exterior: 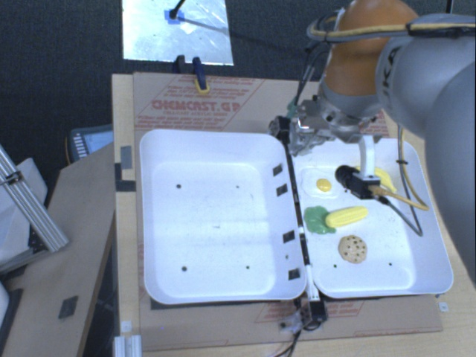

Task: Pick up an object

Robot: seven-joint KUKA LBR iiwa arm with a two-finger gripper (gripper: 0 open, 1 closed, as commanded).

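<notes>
The right bin (428,274) holds a fried egg (323,186), a yellow corn cob (348,216) lying on a green leafy piece (317,220), and a speckled cookie (352,248). Part of another yellow piece (384,178) shows near the bin's back right. My gripper (296,134) hangs over the back left corner of the right bin, close to the wall between the bins. It is behind and to the left of the egg, apart from all the objects. I see nothing in it.
The left bin (152,222) lies beside the right one, on a cardboard sheet (201,103). The grey arm (424,65) reaches over the right bin's back right. A shiny foil sheet (177,21) lies behind the bench.
</notes>
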